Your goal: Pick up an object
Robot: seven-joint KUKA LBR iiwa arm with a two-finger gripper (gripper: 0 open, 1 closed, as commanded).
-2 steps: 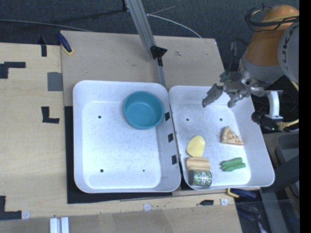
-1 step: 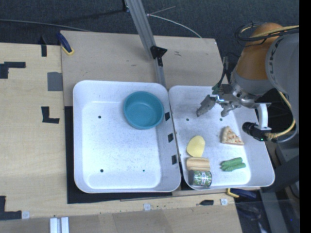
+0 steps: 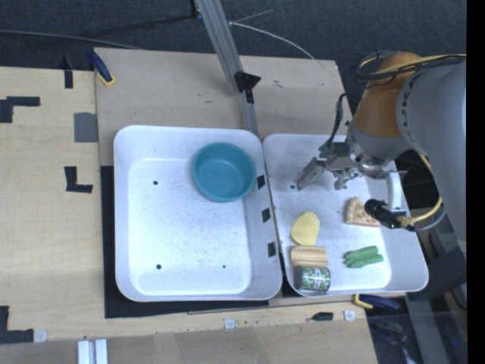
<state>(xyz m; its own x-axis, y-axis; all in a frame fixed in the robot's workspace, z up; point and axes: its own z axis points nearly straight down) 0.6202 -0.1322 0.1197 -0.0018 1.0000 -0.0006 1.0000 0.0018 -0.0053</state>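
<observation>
The grey arm [image 3: 413, 116] reached in from the right of the frame, its orange band at the upper right, and its hand [image 3: 324, 179] hung over the upper part of the right bin [image 3: 284, 154]. The two fingers were spread apart, one [image 3: 307, 176] pointing toward lower left and the other [image 3: 345, 179] just beside it to the right; nothing lay between them.

In the lower half of the right bin the objects sat apart from the hand. A yellow rounded piece [image 3: 306, 227] lay near the bin's left wall, with a tan block [image 3: 309, 255] just below it and a green can [image 3: 313, 279] at the bottom edge, touching or nearly touching the block. A pizza-slice toy [image 3: 359, 212] lay at the right, below the hand, and a green pod-like piece [image 3: 363, 257] lay lower right.

The left bin [image 3: 136, 226] held a blue bowl [image 3: 223, 171], upright, in its upper right corner. Both bins rested on the bench [image 3: 45, 226].
</observation>
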